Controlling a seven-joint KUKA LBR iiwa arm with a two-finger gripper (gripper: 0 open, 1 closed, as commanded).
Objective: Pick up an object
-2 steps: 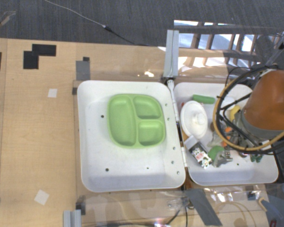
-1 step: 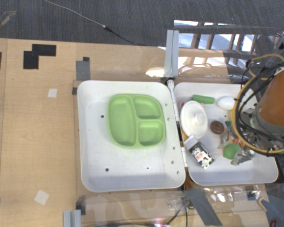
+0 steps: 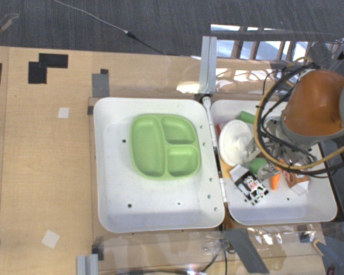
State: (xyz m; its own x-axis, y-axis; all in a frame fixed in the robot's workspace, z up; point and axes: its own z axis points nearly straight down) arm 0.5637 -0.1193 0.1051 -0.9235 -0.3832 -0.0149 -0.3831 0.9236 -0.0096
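Wooden bench (image 3: 40,171), arm (image 3: 312,105) lowered over right bin (image 3: 286,211), tool hidden among clutter, grip state unclear

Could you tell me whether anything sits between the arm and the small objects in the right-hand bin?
The arm's own wrist and cables hang over the right bin, hiding part of the pile. The white bowl and black-and-white block lie uncovered beside them.

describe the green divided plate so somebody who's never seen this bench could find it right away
Find the two white bins side by side; take the left bin, away from the arm. The green plate lies flat in its middle. It has three compartments and is the largest green thing there, far larger than the clutter in the right bin.
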